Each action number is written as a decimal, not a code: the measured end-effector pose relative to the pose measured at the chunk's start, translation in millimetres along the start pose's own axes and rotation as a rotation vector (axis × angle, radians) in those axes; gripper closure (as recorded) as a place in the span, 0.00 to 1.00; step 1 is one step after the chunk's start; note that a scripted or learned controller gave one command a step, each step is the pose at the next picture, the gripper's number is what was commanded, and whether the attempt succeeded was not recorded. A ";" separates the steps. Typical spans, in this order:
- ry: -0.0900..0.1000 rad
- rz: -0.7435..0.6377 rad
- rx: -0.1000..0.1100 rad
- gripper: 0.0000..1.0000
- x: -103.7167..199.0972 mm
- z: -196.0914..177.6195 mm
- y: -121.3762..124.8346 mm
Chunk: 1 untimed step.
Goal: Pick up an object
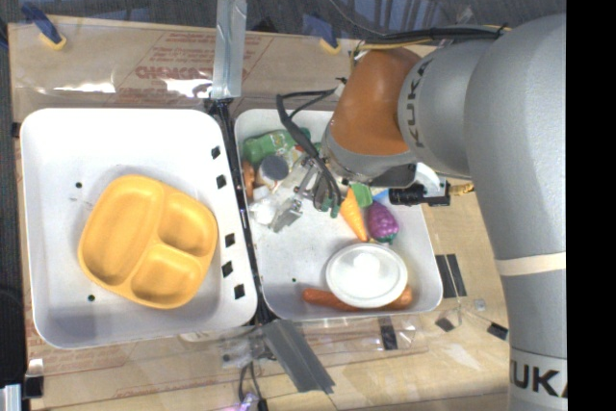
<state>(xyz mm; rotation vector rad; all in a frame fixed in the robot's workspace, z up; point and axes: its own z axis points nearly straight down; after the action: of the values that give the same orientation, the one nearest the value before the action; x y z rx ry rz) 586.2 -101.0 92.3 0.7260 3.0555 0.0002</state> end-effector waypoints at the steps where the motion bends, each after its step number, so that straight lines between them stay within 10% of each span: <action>1: -0.003 -0.190 0.000 0.00 -16.0 -0.6 -34.6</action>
<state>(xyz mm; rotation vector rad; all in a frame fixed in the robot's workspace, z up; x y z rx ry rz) 584.9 -139.1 92.9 0.4319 3.1079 -0.0010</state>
